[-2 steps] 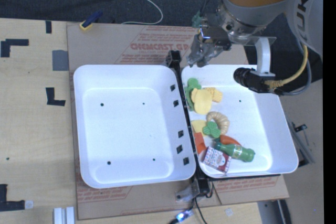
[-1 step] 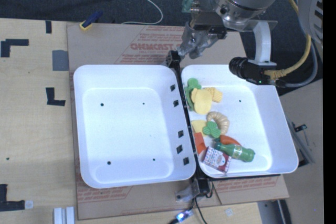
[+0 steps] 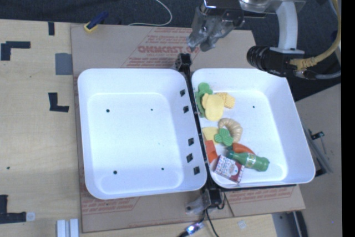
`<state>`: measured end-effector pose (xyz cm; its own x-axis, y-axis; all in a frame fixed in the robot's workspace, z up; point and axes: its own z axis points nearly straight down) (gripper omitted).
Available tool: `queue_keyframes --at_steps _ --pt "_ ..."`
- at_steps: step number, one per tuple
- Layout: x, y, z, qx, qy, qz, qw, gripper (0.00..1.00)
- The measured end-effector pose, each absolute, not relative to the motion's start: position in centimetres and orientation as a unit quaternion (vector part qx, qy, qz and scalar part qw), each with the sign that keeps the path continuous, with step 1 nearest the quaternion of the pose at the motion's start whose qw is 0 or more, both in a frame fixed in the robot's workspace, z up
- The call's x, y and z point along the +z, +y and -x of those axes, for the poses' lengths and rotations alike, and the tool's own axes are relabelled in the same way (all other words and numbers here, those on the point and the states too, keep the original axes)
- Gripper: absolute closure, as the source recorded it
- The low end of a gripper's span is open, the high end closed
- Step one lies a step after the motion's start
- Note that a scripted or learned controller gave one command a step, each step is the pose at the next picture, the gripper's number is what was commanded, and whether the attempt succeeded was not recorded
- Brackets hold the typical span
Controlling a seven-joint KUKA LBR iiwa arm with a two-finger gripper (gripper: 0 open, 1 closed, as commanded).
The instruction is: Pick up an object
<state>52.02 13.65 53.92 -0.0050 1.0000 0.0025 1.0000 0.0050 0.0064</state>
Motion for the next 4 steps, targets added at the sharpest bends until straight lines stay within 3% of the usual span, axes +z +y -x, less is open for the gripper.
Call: queue_keyframes --at_steps 1,2,3,4 --pt "53.5 13.4 -48.2 -0.0009 0.708 -0.706 -0.001 1.00" --pt "53.5 6.7 -48.4 -0.0009 0.705 -0.709 0.000 1.00" --pt "53.4 6.0 -54.2 0.0001 0.707 -0.707 0.001 1.00" --pt "53.5 8.4 -51.8 -0.0007 0.708 -0.706 -0.001 1.00"
